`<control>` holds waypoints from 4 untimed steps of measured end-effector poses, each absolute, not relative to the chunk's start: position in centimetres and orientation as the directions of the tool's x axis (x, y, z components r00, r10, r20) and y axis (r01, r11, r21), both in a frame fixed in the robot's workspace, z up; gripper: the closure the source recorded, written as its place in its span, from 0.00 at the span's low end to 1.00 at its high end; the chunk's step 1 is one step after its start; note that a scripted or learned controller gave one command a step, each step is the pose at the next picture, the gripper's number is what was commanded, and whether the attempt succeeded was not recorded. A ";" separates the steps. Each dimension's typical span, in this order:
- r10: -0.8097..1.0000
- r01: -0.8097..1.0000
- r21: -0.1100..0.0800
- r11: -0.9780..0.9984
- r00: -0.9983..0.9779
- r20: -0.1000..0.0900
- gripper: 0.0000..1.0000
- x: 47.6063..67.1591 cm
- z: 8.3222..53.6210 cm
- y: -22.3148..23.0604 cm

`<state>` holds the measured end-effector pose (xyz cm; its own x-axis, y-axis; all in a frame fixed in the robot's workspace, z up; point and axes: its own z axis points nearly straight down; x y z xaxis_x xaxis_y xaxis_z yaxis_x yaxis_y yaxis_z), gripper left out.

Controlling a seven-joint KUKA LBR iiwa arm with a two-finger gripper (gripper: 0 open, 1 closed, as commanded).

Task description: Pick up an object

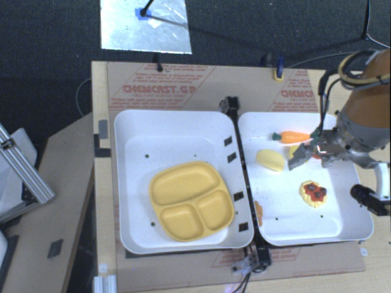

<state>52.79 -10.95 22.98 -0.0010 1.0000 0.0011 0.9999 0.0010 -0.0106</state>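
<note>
Food toys lie in the right bin [342, 224], any of which could be the thing to pick; a pale yellow lump like a potato [271, 160] sits near that bin's left wall, toward the far side; a toy carrot [293, 137], orange with a green tip pointing left, lies beyond it by the far wall; a small round yellow piece topped with red, like a tiny pizza [314, 193], rests further right and nearer the camera, well apart from the potato; a thin brownish sliver [258, 213] lies against the divider at the near left of the same bin; the gripper [301, 157] hangs low over the bin just right of the potato and just below the carrot, its dark tip pointing left and down; whether that tip touches the bin floor or either toy cannot be told, nor can its opening be made out, and nothing is plainly caught in it; behind it the grey wrist and orange band of the arm [366, 112] reach in from the right; the left bin [177, 127] holds a yellow three-compartment tray [191, 200], set at a slant toward the near right corner; both bins rest on a brown printed board [183, 84]; a shiny square sheet [145, 17] lies on the dark floor beyond the bench.
</note>
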 end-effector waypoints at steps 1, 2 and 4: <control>1.000 1.000 0.001 0.003 -0.003 -0.001 0.00 53.0 23.6 -10.9; 1.000 1.000 -0.001 0.001 -0.001 0.000 0.00 53.2 17.5 -11.4; 1.000 1.000 -0.001 0.001 -0.001 0.001 0.00 53.1 8.3 -11.0</control>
